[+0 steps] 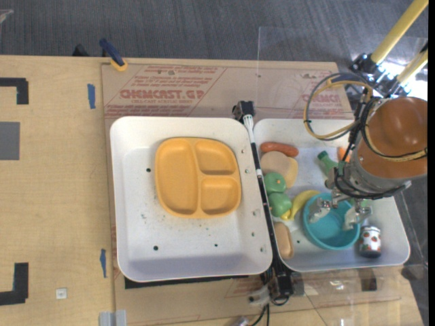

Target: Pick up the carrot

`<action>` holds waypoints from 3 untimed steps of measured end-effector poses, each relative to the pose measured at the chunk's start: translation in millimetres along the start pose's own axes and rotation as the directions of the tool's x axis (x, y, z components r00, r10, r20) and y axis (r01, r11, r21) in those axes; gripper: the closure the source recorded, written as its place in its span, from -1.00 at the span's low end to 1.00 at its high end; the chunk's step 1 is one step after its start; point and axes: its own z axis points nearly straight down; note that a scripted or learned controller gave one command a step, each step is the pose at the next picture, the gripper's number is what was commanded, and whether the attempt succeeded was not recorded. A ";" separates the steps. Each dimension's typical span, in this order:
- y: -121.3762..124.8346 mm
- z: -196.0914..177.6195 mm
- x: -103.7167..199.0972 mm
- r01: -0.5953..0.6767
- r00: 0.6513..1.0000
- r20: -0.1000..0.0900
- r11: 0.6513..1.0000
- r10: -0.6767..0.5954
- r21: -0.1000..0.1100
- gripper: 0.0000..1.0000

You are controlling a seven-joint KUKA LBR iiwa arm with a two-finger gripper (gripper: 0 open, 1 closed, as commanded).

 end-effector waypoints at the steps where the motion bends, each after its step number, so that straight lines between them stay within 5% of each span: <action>1: -25.5 -113.9 31.4 0.113 0.994 -0.005 0.993 -0.113 0.010 -1.00; 2: -93.7 -59.2 48.1 0.182 0.983 0.002 0.983 -0.182 -0.004 -1.00; 3: -143.2 11.9 40.7 0.107 0.994 0.014 0.994 -0.108 0.005 -1.00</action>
